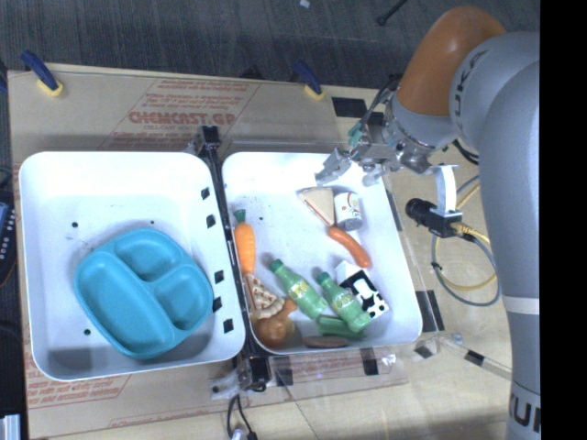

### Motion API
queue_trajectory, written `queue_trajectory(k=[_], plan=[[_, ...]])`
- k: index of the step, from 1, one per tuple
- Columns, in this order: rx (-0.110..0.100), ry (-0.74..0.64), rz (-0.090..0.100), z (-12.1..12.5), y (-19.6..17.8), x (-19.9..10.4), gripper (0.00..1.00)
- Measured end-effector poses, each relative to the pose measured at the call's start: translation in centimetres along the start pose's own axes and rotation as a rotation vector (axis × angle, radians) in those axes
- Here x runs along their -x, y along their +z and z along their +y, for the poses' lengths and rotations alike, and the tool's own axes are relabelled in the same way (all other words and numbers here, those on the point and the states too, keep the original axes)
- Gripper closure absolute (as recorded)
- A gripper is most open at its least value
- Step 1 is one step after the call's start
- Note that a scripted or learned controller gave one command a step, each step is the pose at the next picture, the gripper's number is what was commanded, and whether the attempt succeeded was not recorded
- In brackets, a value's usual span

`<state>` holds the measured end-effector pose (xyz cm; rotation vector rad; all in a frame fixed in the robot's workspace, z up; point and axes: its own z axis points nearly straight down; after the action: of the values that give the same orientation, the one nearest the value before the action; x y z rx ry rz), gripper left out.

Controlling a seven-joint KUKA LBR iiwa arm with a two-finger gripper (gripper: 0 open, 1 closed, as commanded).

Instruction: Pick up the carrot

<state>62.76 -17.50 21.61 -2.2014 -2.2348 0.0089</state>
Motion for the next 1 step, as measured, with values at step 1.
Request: queue_trajectory(k=[1], plan=[[-0.009, 0.059, 0.003, -0.73, 9.62, -5.83, 0.0]])
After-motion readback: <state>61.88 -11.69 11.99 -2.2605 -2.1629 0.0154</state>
